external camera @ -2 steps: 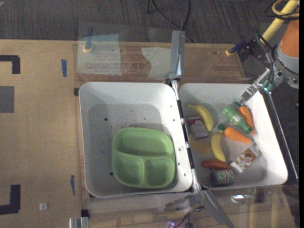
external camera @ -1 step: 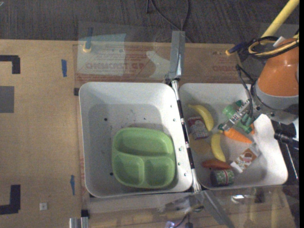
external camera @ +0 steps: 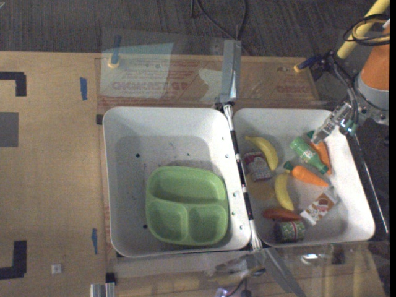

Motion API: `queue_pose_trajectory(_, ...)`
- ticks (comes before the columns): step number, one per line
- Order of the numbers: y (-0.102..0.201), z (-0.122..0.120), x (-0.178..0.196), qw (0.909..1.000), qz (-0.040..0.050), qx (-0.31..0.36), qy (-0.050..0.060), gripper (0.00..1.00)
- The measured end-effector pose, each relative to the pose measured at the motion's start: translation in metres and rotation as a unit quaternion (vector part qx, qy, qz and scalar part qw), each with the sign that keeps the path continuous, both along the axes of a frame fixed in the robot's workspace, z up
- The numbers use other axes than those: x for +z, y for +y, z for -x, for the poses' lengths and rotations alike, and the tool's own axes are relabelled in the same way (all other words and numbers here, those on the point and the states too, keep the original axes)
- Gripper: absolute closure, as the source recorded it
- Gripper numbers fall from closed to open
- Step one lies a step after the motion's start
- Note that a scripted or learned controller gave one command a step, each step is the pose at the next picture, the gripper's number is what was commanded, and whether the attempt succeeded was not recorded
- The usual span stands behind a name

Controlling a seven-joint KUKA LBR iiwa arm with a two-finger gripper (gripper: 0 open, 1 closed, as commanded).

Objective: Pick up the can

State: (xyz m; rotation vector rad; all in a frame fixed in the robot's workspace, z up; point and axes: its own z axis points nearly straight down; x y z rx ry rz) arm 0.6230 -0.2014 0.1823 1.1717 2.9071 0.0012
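Note:
The can (external camera: 289,230), dark with a green and red label, stands at the front edge of the right bin (external camera: 359,228), just below a red pepper (external camera: 281,214). My gripper (external camera: 329,127) hangs over the far right part of that bin, beside the top of a green bottle (external camera: 307,153) and an orange carrot (external camera: 322,153). It is well away from the can, which sits near the opposite side of the bin. Nothing shows between its tips.
The right bin also holds two bananas (external camera: 265,150) (external camera: 283,192), a second carrot (external camera: 309,176), a small carton (external camera: 320,207) and a maroon packet (external camera: 257,166). A green divided plate (external camera: 185,206) lies in the left bin (external camera: 124,135).

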Motion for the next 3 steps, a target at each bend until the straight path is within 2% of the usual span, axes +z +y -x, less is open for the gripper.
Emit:
queue_pose_trajectory(1, 0.012, 0.017, -0.093, 0.9999, -0.0005, 0.01, -0.002, 1.0)
queue_pose_trajectory(2, -0.019, -0.013, -0.081, 0.9973, -0.0002, 0.073, 0.0, 1.0)
queue_pose_trajectory(3, -0.019, -0.013, -0.082, 0.9973, -0.0005, 0.073, 0.0, 0.0)
